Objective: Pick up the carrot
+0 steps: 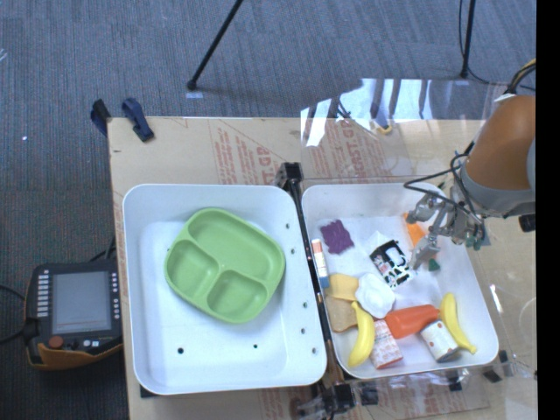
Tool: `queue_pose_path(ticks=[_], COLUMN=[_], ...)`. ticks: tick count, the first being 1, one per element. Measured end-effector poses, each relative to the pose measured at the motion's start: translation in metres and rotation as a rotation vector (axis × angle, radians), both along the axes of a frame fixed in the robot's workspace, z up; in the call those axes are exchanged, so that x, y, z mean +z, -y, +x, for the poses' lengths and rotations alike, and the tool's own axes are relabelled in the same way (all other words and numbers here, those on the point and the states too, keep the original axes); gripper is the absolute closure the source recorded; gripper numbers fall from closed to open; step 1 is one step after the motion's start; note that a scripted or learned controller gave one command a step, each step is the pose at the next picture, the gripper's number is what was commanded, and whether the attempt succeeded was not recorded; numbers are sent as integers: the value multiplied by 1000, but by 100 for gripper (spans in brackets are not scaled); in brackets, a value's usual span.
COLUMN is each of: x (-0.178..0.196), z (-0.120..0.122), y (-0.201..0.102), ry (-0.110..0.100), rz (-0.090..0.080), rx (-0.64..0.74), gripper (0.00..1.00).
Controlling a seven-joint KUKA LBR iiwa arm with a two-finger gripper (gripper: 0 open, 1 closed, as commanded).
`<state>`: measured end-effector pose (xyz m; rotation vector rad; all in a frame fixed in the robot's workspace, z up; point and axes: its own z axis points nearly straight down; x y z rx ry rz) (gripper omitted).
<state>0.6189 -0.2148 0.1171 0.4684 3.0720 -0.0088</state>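
Lower right of frame, in the right bin (486,309): the carrot (411,320) lies on its side, orange, near the bin's bottom edge, w/ a yellow banana (458,324) just right of it and a 2nd banana (360,339) to its left. A small carton (386,348) sits just below the carrot, a white crumpled wrapper (376,296) just above-left. Mid-bin there's a black-and-white box (391,263) and a purple piece (336,235) further up-left.

Left bin (144,278) holds a green divided plate (225,265), mid-left of frame.

My hand (429,234) hangs over the upper right part of the right bin, well above the carrot in the frame, metal fingers (427,254) pointing down-left. Something small & orange (414,232) shows right at the fingers; can't tell if it's gripped, or how far open the hand is. My arm (507,151) enters from the right edge, orange band uppermost, wrist bent down toward the surface (219,147).
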Motion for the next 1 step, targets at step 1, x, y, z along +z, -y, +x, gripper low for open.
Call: queue_pose_path(ticks=[1], x=[-8], z=[27], y=[5], ry=[2], rz=[0], rx=[-165], gripper=[0])
